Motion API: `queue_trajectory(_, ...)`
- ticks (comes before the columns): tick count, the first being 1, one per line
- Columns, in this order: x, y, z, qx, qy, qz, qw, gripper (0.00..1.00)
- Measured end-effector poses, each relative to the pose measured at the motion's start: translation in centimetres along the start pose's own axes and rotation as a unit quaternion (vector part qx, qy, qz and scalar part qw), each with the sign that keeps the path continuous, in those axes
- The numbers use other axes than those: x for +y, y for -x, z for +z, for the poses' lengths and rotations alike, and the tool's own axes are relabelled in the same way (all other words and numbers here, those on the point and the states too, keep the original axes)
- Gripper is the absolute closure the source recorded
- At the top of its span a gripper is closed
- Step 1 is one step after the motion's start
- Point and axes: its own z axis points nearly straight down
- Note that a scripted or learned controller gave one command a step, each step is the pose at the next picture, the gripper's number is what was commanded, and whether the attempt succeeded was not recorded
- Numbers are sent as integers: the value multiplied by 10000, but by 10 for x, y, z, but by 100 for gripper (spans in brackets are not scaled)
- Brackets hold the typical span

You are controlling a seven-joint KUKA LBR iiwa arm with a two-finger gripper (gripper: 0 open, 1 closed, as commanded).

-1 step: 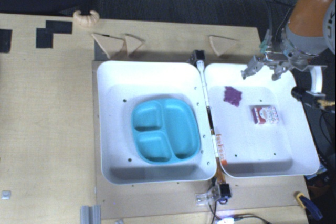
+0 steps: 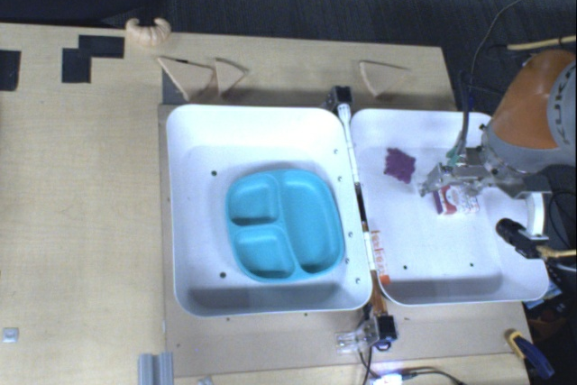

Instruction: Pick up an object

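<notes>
Two white bins are carried side by side on the table (image 2: 81, 221). The left bin (image 2: 194, 194) is occupied by a blue sectioned tray (image 2: 284, 225). Over the right bin (image 2: 424, 275) the claw (image 2: 451, 183) is lowered beside a red-and-white packet (image 2: 458, 203); its state cannot be told. A small purple object (image 2: 398, 163) lies just to its left.

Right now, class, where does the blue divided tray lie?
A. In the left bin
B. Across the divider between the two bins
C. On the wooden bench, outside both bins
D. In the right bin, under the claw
A. The blue divided tray sits wholly inside the left bin, while the claw hangs over the right bin near a small purple object.
</notes>
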Motion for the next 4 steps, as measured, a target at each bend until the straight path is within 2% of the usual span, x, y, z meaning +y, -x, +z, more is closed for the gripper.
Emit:
queue_trajectory(1, 2, 1, -12, -13, 32, -8, 10000, 100)
queue_trajectory(2, 2, 1, -12, -13, 29, -8, 10000, 0)
queue_trajectory(3, -36, -37, 6, -31, 52, 8, 10000, 0)
queue_trajectory(4, -34, -37, -6, -25, 76, 7, 10000, 100)
